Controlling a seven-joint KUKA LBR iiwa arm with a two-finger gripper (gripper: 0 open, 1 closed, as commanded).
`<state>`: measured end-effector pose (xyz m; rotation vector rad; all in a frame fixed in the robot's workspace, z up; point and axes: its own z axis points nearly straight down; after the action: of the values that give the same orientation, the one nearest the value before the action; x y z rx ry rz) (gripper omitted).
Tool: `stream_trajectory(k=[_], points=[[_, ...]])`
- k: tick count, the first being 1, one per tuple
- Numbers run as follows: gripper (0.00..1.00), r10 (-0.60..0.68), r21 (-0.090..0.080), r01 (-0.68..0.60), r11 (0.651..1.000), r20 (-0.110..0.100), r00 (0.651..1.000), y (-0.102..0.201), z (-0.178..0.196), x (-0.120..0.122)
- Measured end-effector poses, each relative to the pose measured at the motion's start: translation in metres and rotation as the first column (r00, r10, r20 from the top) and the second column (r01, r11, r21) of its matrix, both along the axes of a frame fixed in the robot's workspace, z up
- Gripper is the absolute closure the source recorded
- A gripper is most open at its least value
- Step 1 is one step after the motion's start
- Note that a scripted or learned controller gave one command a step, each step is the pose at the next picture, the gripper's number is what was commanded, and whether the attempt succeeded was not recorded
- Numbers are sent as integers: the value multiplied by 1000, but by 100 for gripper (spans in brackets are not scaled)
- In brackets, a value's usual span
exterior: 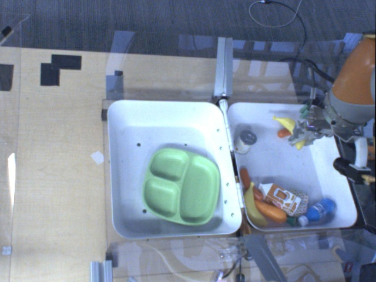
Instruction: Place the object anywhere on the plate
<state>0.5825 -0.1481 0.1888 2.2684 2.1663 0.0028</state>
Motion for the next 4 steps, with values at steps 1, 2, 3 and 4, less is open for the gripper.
stream_trajectory(k=[1,2,3,4], points=[[100,379,-1,-379,926,2,926,74,20,12],[100,515,0,-515,857,0,857,160,-3,-3],[100,621,1,-621,784,-1,784,175,-4,-31],[0,620,1,-620,784,-1,784,175,-4,-31]])
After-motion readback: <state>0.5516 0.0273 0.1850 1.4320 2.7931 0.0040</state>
